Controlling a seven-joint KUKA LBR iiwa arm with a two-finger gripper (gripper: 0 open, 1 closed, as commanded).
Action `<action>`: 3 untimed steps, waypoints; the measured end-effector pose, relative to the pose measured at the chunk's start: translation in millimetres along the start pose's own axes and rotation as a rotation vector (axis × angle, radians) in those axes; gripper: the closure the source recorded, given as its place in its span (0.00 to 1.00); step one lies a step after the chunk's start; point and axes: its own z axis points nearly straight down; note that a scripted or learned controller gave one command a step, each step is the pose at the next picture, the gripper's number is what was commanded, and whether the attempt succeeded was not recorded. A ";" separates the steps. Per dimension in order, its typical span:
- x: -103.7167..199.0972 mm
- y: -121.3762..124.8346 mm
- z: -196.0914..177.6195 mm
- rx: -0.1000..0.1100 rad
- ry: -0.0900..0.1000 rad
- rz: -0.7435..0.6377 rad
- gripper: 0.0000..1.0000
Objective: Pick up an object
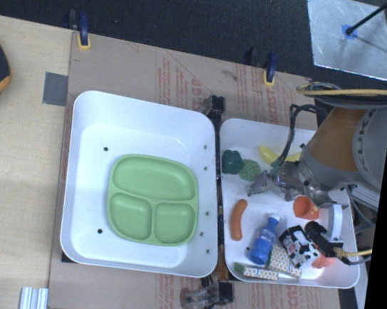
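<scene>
Objects for picking lie jumbled in the right bin, under the arm.
Going from the left: a green divided plate sits in the middle of the left bin. In the right bin come a dark green piece, a lighter green lump, an orange sausage and a blue bottle, with a black-and-white toy further right. The gripper hangs low just beside the green lump; whether it is clenched or released cannot be told, and nothing shows between its tips.
</scene>
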 end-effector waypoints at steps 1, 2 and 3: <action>-60.6 72.4 -131.3 -0.003 -0.001 0.002 0.00; 22.1 65.1 -89.6 0.001 0.001 0.000 0.00; -70.1 65.4 -83.7 -0.001 -0.001 0.005 0.00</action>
